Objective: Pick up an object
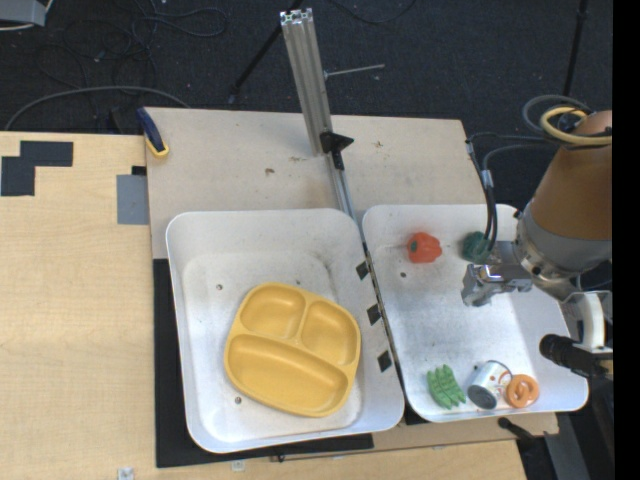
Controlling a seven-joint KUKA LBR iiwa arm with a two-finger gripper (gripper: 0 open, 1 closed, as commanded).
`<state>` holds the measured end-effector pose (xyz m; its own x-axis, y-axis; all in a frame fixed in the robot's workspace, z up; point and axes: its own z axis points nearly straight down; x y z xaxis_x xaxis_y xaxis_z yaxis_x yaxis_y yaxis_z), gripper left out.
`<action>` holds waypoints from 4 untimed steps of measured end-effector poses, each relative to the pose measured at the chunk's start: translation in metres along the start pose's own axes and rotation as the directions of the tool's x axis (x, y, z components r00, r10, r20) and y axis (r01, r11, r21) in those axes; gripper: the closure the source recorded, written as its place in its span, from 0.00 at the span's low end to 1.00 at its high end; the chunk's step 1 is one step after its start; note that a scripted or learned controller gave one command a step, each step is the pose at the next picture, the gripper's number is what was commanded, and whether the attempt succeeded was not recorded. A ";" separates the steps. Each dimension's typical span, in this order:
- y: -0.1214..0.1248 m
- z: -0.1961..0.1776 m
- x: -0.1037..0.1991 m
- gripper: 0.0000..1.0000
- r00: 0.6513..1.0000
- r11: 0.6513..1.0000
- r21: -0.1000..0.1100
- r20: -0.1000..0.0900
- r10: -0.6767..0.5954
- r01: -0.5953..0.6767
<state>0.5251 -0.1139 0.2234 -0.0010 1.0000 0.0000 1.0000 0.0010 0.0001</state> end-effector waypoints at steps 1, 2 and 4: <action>0.013 0.008 0.058 1.00 1.000 1.000 0.003 -0.001 -0.003 0.003; 0.020 0.009 0.101 1.00 1.000 1.000 0.003 -0.002 -0.004 0.004; 0.053 0.008 0.211 1.00 1.000 1.000 0.003 -0.001 -0.004 0.004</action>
